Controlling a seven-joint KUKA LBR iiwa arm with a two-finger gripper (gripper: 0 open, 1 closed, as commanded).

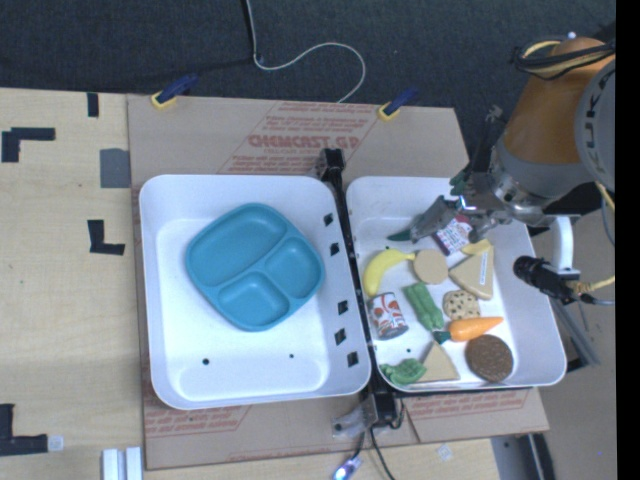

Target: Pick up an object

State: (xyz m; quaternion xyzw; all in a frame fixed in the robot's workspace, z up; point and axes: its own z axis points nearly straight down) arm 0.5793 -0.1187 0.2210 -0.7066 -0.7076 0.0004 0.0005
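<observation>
The right bin [540,323] holds several toy foods: a yellow banana [384,266], a round tan cracker [431,266], a pale wedge [479,269], a chip cookie [461,305], an orange carrot [475,327], a brown disc [490,358], a green pod [425,306] and a small red-and-white can [388,315]. My gripper [432,220] hangs low over the bin's far part, pointing left. It sits just above a red-and-white packet [456,236] and close to the cracker. Nothing visibly hangs from it.
The left bin [165,268] carries a blue divided plate [255,265]. A green leafy piece [403,373] and a tan triangle [439,364] lie at the right bin's near edge. A black divider [345,268] runs between the bins. A white cable [300,58] lies behind them.
</observation>
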